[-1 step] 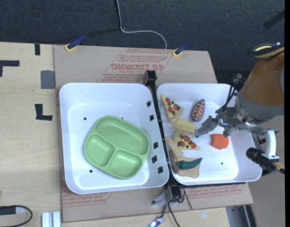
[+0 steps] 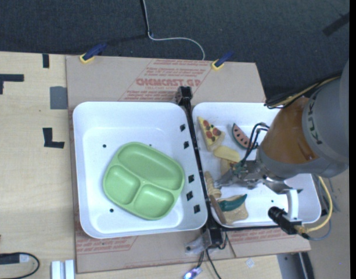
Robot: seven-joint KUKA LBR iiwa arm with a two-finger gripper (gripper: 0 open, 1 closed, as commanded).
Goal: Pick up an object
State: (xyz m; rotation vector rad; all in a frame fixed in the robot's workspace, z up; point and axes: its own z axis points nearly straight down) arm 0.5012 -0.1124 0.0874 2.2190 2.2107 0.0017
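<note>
Over the right bin (image 2: 256, 108), gripper (image 2: 227, 178) among toy food pieces (image 2: 223, 153).

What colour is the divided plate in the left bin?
Light green, a plain three-compartment plate, seen clearly in the camera view.

Tray (image 2: 144, 180) in left bin (image 2: 87, 121)
</note>
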